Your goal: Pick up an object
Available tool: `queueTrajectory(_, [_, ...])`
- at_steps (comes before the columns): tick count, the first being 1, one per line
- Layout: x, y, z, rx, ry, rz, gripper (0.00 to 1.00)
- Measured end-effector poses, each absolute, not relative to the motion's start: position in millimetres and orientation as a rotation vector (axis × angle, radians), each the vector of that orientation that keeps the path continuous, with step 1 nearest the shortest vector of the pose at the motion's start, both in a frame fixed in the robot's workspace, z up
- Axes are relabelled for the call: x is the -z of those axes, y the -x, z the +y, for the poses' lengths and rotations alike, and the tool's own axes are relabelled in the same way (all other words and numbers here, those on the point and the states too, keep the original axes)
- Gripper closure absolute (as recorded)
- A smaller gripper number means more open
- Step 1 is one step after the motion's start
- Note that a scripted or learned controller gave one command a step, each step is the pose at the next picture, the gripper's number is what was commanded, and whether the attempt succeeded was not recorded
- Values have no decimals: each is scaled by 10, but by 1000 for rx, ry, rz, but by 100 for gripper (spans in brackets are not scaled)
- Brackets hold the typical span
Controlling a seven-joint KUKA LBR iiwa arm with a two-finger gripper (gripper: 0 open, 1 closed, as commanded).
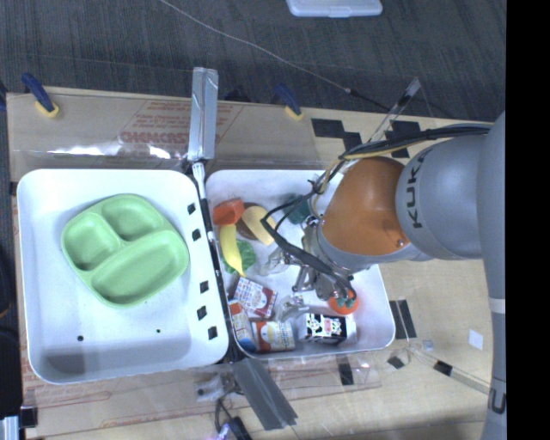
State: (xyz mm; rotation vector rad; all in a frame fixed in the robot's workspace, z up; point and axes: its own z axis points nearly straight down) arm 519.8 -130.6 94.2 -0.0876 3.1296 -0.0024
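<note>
Gripper [311,290] hangs low in crowded right bin [378,296]; left bin [34,258] roomy.

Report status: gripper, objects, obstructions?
Gripper low in right bin, grip unconfirmed. Banana, cartons beside it. Green plate in left bin.

A dark ribbed carpet [112,43] covered the floor beyond the wooden bench [258,116]. A pale flat tray [333,8] lay on that carpet at the top edge, and a thin cable [258,51] trailed across it.
</note>
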Motion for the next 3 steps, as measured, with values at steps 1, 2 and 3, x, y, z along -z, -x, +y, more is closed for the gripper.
queueTrajectory(1, [-1040, -5204, -1301, 6, 99, 3130, 100])
queueTrajectory(2, [-917, -5290, -905, -1, -143, 3138, 100])
queueTrajectory(3, [-1950, -5783, -690, 0, -456, 3101, 100])
